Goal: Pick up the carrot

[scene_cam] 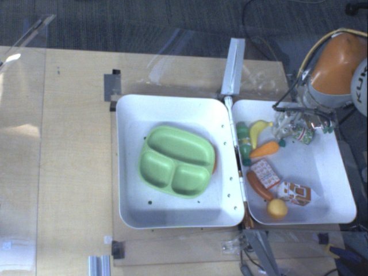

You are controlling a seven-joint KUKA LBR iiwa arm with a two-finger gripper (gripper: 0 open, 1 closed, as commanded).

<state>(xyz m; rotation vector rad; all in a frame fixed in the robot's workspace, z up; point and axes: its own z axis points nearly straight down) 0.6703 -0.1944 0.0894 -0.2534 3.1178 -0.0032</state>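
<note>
The carrot (265, 149) lies in the right bin (336, 180), near its left wall, pointing roughly left to right with its thicker end toward the bin's middle. It looks like a small plastic toy: light, stiff and smooth, so it should neither crush nor sag, but it may slip or roll out of a loose pinch because it is round and tapered. The best hold is probably across the thick middle, fingers closing on its long sides, away from the narrow tip. Neighbours crowd it: a green item (244, 138) and a yellow banana (259, 129) sit just beside its left end, and a red-and-white packet (265, 172) lies just below it. The gripper (293, 126) hovers near the carrot's upper right, but its tip is a blurred tangle, so I cannot tell its state.
</note>
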